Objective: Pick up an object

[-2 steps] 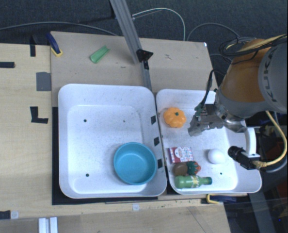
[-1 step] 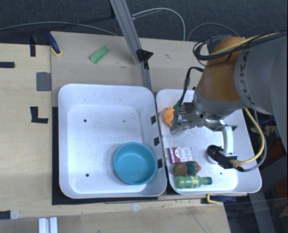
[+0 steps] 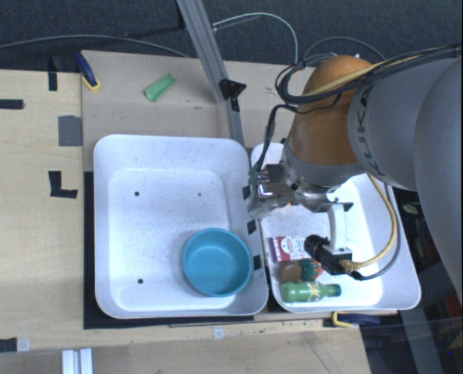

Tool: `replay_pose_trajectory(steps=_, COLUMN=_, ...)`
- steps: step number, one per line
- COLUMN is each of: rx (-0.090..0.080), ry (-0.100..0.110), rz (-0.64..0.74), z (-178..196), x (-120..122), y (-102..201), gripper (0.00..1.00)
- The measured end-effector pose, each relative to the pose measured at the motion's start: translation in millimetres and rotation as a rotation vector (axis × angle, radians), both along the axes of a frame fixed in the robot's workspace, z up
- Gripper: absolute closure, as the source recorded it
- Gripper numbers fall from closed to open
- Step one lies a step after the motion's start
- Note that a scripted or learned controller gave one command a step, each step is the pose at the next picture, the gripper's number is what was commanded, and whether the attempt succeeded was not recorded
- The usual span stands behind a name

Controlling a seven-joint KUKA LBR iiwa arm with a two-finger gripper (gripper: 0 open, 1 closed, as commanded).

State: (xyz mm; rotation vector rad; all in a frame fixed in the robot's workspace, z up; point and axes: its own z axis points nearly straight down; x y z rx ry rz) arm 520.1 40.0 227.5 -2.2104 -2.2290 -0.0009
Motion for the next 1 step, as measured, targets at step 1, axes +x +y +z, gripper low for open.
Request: replay_pose_trajectory(steps=1, rx=-0.001, ry=0.002, rz=0.000, z=-2.9, x=-14.5, y=57.4, gripper=1.00)
